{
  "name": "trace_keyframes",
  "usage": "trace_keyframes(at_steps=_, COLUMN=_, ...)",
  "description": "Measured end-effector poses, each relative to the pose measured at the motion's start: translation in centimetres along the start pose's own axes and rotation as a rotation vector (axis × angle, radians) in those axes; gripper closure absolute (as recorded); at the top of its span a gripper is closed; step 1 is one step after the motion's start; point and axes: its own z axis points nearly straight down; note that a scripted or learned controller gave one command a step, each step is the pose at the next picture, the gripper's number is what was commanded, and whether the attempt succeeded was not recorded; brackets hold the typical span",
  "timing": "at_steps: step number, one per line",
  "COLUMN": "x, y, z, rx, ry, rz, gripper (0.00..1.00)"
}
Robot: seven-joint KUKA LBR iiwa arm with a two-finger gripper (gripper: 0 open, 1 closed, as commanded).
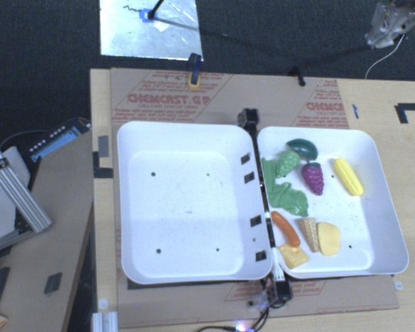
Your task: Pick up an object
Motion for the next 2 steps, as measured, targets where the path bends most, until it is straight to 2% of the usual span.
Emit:
trace_keyframes(at_steps=1, x=0.6, y=0.0, z=-3.5, rx=0.013, ry=0.002, rz=0.001, gripper=1.00)
trace_keyframes(at_steps=2, x=-5.7, y=-0.1, z=-0.6, rx=0.020, ry=0.000, rz=0.010, gripper=1.00)
